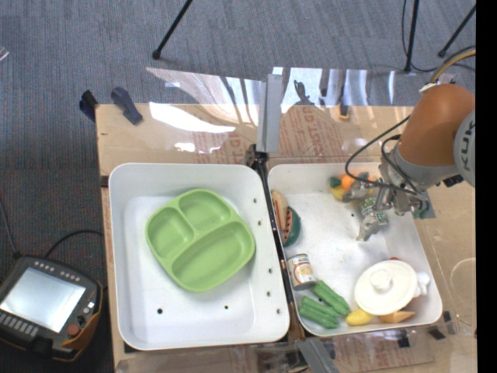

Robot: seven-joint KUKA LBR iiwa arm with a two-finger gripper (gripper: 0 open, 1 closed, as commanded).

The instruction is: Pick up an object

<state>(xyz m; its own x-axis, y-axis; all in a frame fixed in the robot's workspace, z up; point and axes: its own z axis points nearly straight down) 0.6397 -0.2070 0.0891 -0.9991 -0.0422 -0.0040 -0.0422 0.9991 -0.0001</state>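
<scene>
Looking down from the camera view, there are two white bins side by side. The left bin (132, 317) holds a green plate (200, 239) with three sections. The right bin (425, 270) holds the small things to pick from.

The gripper (371, 222) hangs over the upper part of the right bin, on the end of the grey arm with the orange band (439, 127). It points down at a bare white patch of the bin floor. I cannot tell how the fingers stand, because they are small and dark and tangled with cables. Nothing shows between them, so I judge that it holds nothing yet.

The closest thing is a little orange and yellow toy (342, 185), just beside the gripper, up and to the left in the picture. It sits near the bin's back wall. The small can (300, 271) lies further off, down and to the left, and it is tipped a little. The white round lid (385, 287) sits below the gripper, toward the near edge. The green pieces (324, 305) lie beside it, and their long sides run at a slant from upper left to lower right. A round brown and green thing (285, 217) leans on the bin's left wall.

I think the shortest move is to the orange and yellow toy, a small slide up and left.
</scene>
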